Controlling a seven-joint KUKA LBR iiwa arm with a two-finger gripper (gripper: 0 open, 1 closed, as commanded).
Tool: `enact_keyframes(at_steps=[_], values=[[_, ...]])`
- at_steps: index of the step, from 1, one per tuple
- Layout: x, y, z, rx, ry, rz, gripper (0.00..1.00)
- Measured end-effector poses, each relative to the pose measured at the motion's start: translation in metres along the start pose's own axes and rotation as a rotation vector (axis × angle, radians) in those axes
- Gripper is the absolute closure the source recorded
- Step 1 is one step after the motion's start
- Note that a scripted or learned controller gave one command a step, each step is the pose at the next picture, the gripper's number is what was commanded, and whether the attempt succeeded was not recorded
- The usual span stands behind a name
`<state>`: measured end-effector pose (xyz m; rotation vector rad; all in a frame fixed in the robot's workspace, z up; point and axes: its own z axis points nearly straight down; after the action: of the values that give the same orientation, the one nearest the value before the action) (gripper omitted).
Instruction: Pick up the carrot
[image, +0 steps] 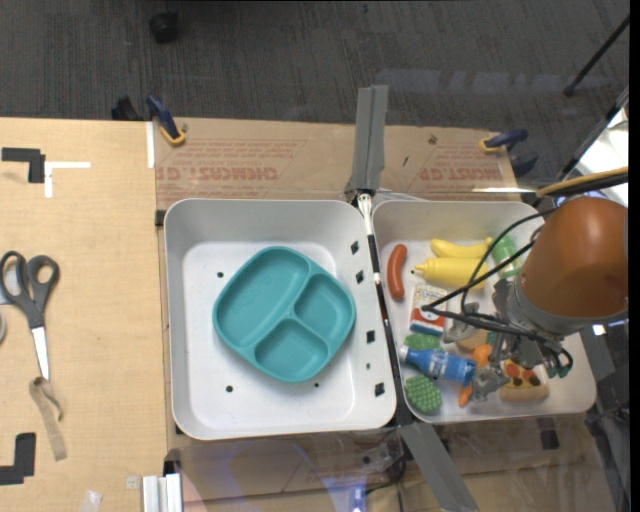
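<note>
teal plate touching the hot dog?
Apart. The camera view shows the teal plate in the left bin and the hot dog in the right bin, with both bin walls between them.

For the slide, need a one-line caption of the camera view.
Arm reaches into the right bin of toy food; teal plate sits in the left bin.

Red lettering printed on the cardboard sheet (300, 160) at 12 o'clock of the bins, upside down from this camera; one word appears to read "CHEMICALS", the rest too small to read. Small carton (432, 308) in right bin: red-and-white print, illegible.
</note>
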<state>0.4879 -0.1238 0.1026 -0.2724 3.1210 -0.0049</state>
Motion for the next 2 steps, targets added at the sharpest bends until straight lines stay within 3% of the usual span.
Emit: enact_keyframes(at_steps=[1,2], values=[[-0.002,-0.001,-0.010,0.004,-0.005,0.000,1.00],[-0.015,-0.009,-0.137,-0.005,0.004,-0.282,1.00]])
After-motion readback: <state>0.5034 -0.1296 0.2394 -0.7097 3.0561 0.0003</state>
